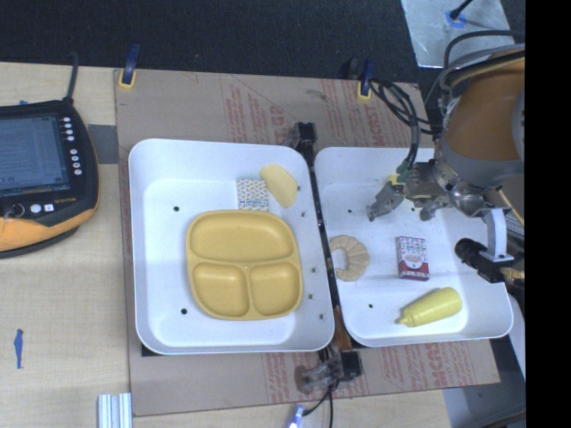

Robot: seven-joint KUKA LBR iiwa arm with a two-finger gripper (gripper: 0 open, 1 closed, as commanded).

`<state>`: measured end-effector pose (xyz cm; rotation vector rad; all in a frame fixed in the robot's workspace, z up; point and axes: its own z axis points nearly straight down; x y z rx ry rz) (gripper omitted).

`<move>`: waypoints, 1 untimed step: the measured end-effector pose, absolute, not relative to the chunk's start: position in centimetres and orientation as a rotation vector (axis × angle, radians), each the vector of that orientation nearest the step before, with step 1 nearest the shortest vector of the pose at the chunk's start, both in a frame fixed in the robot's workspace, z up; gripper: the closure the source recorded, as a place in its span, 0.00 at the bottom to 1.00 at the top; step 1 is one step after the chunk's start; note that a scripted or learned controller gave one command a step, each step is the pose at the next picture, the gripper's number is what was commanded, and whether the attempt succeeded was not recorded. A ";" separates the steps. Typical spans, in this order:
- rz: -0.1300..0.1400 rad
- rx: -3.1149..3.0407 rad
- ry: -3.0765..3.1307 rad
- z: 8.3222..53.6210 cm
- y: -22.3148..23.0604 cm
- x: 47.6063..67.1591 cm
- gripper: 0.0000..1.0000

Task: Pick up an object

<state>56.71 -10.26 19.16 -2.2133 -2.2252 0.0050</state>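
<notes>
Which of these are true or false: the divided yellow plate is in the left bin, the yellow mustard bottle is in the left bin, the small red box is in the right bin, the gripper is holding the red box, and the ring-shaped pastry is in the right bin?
1. The divided yellow plate lies in the left bin. True.
2. The yellow mustard bottle lies in the left bin. False: it lies in the right bin, near its front edge.
3. The small red box lies in the right bin. True.
4. The gripper holds the red box. False: the box lies apart from it on the bin floor.
5. The ring-shaped pastry lies in the right bin. True.
</notes>
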 end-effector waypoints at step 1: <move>0.008 -2.215 -2.224 15.9 -17.7 55.3 0.00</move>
